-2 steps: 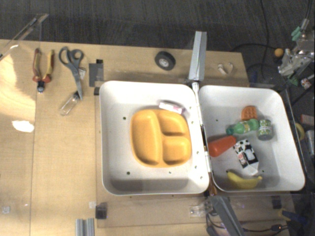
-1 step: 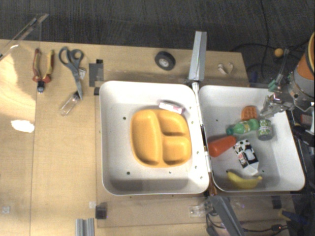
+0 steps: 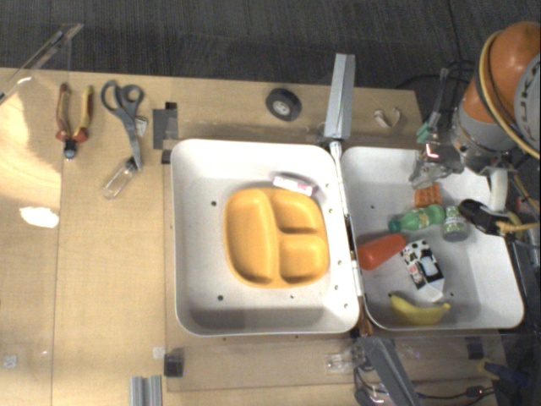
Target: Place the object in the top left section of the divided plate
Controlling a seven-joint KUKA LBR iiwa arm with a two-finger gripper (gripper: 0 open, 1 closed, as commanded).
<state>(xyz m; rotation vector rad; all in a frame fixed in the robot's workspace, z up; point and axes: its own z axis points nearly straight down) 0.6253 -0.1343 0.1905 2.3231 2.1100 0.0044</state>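
Observation:
A yellow divided plate (image 3: 275,235) lies in the left white bin (image 3: 199,252), with one long section on its left and two smaller ones on its right. A small white and pink packet (image 3: 293,183) rests at the plate's upper right rim. My gripper (image 3: 429,169) hangs over the upper part of the right bin (image 3: 494,290), just above a small orange object (image 3: 428,195). Nothing visible is held in it. Below lie a green bottle (image 3: 420,219), a red-orange carrot-like piece (image 3: 381,249), a black and white object (image 3: 422,266) and a banana (image 3: 418,309).
On the bench to the left lie scissors (image 3: 127,117) and pliers (image 3: 72,118). A roll of black tape (image 3: 283,103) sits behind the bins. A metal bar (image 3: 341,96) stands at the divide between the bins. The arm's orange band (image 3: 507,62) fills the upper right.

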